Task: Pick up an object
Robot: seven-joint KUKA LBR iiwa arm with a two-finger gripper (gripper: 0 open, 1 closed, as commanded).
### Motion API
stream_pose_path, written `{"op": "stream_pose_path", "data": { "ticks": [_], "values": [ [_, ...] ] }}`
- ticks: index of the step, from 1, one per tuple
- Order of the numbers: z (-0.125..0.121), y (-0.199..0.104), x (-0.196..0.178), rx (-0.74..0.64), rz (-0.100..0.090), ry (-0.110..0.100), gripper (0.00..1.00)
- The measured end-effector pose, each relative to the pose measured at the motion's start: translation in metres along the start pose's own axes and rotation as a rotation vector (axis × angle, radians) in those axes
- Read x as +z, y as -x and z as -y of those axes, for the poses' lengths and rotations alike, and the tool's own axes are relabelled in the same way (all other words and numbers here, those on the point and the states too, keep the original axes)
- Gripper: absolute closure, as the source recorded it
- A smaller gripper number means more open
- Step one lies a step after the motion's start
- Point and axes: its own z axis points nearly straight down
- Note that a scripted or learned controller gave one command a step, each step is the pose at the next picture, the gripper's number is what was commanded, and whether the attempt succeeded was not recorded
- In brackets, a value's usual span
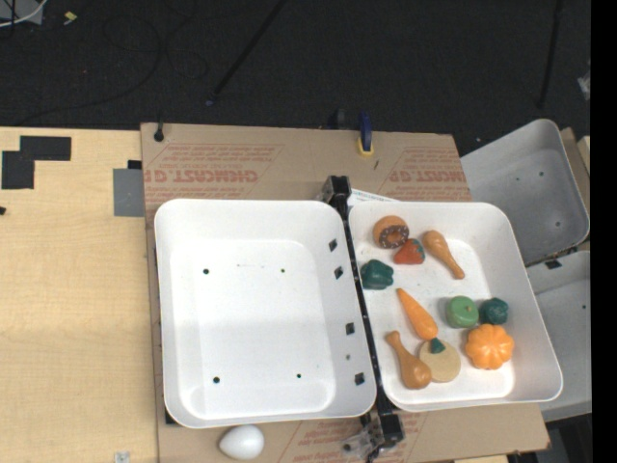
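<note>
The right bin (521,258) holds several toy foods. At its back lie a brown round piece (390,231), a red piece (410,252) and a tan drumstick shape (442,253). A dark green piece (376,275) rests near the divider. An orange carrot (417,314) lies in the middle. A light green ball (463,311) and a dark green piece (495,310) sit to its right. At the front are an orange pumpkin (488,345), a tan gourd (408,361) and a beige disc (442,363).
The left bin (193,230) stands beside the right one. A white egg (241,442) lies on the cardboard in front of the left bin. A grey metal plate (530,181) stands at the right. A blue clamp (365,133) sits at the cardboard's back edge.
</note>
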Motion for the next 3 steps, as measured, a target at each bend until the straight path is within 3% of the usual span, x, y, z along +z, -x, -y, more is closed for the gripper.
{"op": "stream_pose_path", "data": {
  "ticks": [1,2,3],
  "values": [
    [0.017,-0.097,0.000,-0.007,-0.004,-0.003,1.00],
    [0.054,-0.202,0.021,-0.008,-0.003,-0.005,1.00],
    [0.039,-0.222,0.000,-0.001,-0.001,0.001,1.00]
  ]
}}
